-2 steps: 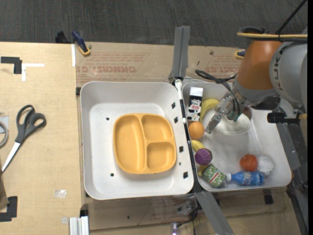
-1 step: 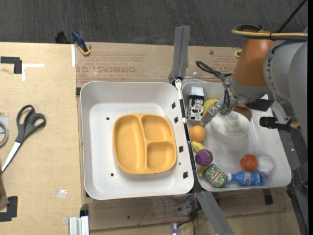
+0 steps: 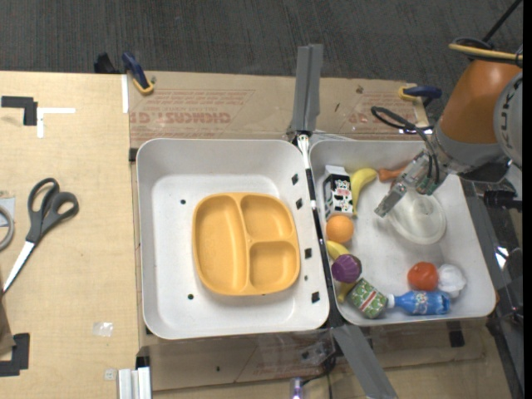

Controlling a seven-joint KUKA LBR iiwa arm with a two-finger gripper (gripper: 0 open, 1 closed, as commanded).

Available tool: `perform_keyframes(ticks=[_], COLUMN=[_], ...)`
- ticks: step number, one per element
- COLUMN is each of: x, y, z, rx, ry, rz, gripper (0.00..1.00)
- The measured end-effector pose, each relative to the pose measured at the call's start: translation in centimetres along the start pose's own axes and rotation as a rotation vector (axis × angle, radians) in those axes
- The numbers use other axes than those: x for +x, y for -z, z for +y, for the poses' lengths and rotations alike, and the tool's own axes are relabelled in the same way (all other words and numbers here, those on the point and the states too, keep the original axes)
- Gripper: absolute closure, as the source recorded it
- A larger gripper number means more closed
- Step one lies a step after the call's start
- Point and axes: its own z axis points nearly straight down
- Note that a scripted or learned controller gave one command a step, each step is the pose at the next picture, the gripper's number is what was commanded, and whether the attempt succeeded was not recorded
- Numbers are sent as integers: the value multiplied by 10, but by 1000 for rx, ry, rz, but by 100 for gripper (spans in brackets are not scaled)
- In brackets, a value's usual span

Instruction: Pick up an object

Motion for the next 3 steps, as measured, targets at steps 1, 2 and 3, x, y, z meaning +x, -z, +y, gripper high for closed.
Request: perform_keyframes(ticks=[1, 2, 3], x=[11, 28, -12], y=[-4, -6, -2], z=[27, 60, -20], rx=[11, 23, 9], ry=[-111, -350, -362], rz=[-5, -1, -8], gripper=[0, 0, 0])
